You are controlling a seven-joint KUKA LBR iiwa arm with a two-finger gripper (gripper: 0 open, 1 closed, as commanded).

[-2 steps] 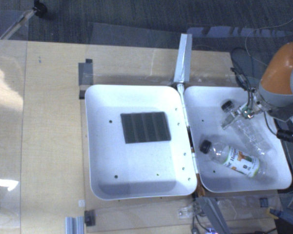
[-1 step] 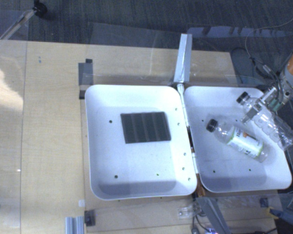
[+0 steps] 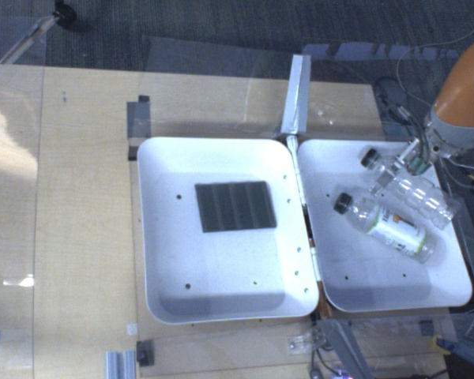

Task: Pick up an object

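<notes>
Two clear plastic bottles in right bin (image 3: 458,290): far bottle (image 3: 407,186), near bottle (image 3: 387,226) with label. Gripper (image 3: 415,160) above far bottle; cannot tell if open. Bottles look light, smooth, slippery, may roll. Best grab across middle.

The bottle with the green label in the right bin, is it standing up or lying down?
Lying down. The labelled bottle rests on its side on the floor of the right bin, black cap toward the left bin.
</notes>
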